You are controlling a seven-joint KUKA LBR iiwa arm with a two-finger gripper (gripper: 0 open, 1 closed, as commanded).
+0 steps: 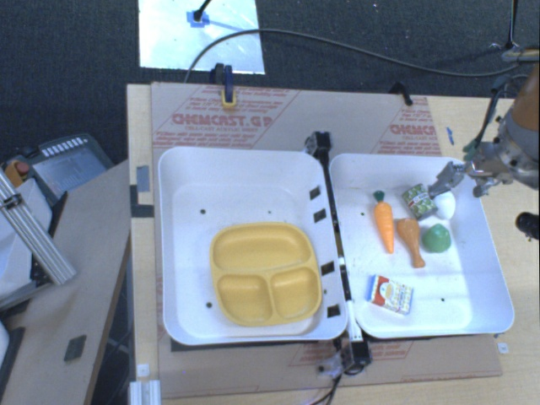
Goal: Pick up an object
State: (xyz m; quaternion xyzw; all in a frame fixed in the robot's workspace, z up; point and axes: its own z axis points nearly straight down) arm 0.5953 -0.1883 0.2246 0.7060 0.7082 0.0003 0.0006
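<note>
The right bin [489, 302] holds several small items. An orange carrot [384, 224] lies beside a tan drumstick [411, 240] and a green ball [436, 238]. Further back sit a green packet [417, 200] and a white egg [445, 207], with a red and white carton [390, 294] near the front. My gripper [462, 186] hangs over the bin's back right, just above the egg. Its two fingers stand spread and open, with nothing between them.
A yellow divided plate [266, 272] lies in the left bin [181, 184]. Both bins rest on a cardboard sheet [253, 112]. A black cable [337, 45] runs across the back. A grey device [63, 167] and a metal rail [34, 234] sit at far left.
</note>
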